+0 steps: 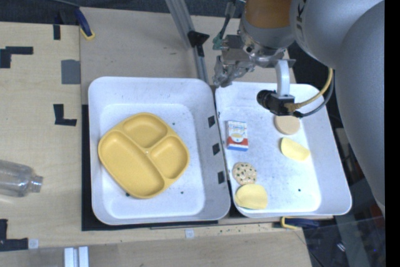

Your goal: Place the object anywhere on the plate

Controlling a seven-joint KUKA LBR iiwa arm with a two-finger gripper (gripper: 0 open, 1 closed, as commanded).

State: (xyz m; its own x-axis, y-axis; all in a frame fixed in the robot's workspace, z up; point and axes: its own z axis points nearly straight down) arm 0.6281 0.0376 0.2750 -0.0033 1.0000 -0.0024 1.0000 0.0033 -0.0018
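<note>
A yellow divided plate lies in the left white bin. In the right bin are a small white, red and blue carton, a chocolate chip cookie, a pale yellow round piece, a yellow lump and a tan disc. My gripper hangs over the far left corner of the right bin, above and beyond the carton, close to the wall between the bins. I see nothing held in it.
A slanted metal rail runs down to the bins' far edge beside the gripper. A black part on a yellow cable hangs over the right bin. A clear plastic bottle lies on the bench at far left.
</note>
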